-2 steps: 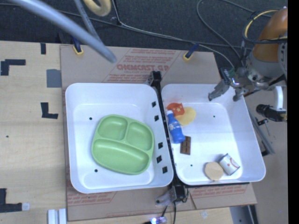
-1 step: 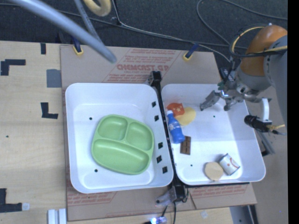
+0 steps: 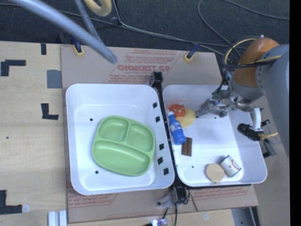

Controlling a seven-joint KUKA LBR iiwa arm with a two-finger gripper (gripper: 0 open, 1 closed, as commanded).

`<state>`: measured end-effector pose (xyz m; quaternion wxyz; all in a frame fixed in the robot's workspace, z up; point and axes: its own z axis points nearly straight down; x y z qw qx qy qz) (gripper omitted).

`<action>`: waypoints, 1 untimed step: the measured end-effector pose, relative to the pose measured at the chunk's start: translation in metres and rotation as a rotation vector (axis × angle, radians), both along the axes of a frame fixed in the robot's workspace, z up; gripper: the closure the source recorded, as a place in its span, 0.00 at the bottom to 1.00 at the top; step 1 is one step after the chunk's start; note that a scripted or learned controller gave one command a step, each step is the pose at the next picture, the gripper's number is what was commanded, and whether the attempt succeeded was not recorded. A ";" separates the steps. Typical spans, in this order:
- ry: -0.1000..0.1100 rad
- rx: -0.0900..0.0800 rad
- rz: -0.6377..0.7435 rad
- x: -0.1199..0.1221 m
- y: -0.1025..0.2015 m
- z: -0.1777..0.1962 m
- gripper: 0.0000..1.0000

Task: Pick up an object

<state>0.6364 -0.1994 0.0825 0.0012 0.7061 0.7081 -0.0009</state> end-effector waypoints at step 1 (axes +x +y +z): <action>-0.005 -0.003 0.001 0.002 -0.001 0.015 1.00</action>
